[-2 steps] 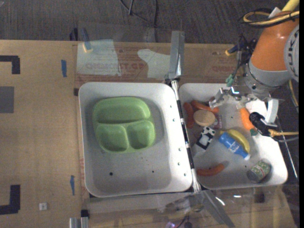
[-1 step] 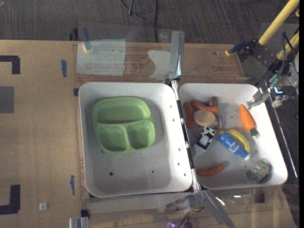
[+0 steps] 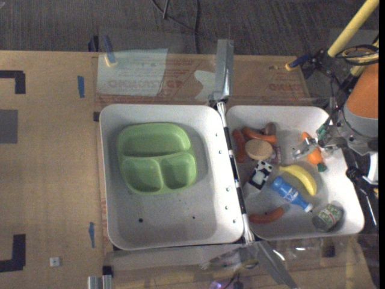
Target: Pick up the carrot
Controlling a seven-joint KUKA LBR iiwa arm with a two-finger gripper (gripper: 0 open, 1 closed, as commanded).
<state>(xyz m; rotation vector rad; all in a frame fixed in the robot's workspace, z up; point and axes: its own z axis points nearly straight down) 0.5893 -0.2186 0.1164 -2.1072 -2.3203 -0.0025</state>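
A: Reaching into the right shallow white bin (image 3: 355, 212) with the grey two-finger gripper (image 3: 314, 148), low at the far right side. Approach or grasp step, by judgement.

B: Carrot position?

A: Small orange carrot (image 3: 315, 156) directly at the fingertips, touching or nearly so, just beyond the yellow banana (image 3: 302, 178). Cannot tell how far apart the jaws stand, nor whether anything gripped.

B: Next move?

A: Probably closing squarely on the carrot, then lifting straight up, clear of the banana.

B: Other contents?

A: Blue bottle (image 3: 290, 194), grey-green can (image 3: 328, 216), red sausages (image 3: 265, 216), round tan disc (image 3: 259, 149), black-and-white block (image 3: 260, 174). In the left shallow white bin (image 3: 114, 221), a green three-compartment plastic tray (image 3: 157, 156), nothing in its compartments.
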